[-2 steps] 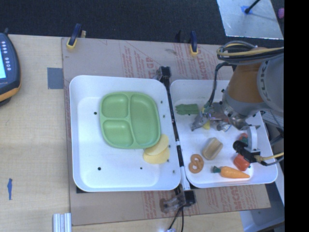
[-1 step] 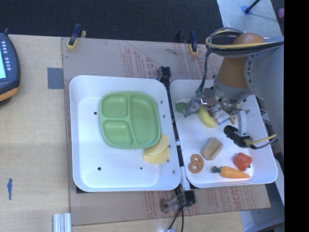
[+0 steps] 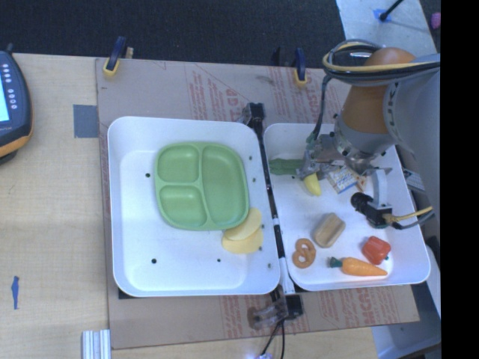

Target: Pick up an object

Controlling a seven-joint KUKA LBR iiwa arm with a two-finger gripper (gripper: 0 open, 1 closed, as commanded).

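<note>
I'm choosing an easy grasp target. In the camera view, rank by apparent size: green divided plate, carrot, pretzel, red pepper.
1. green divided plate, by far the largest
2. carrot
3. pretzel and red pepper: look about alike, so unranked

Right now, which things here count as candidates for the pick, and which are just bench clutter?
Job things: gripper; in the right bin a yellow piece, green piece, pretzel, tan block, red pepper, carrot; in the left bin a green plate, yellow slices.

Clutter: clamps, handheld controller, grey tape.
</note>
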